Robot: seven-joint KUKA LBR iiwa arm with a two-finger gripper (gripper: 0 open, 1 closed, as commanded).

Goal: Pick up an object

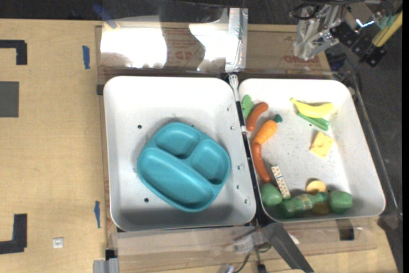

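My gripper hangs high above the back edge of the right bin, with nothing between its fingers, which look slightly apart. In the right bin lie two orange carrots, a yellow banana with a green piece, a yellow cheese wedge, an orange strip, a spotted block, and green vegetables along the front wall. The left bin holds a teal divided plate.
A clear plastic sheet stands behind the left bin. Cables and arm hardware crowd the upper right. Brown bench surface spreads to the left of the bins.
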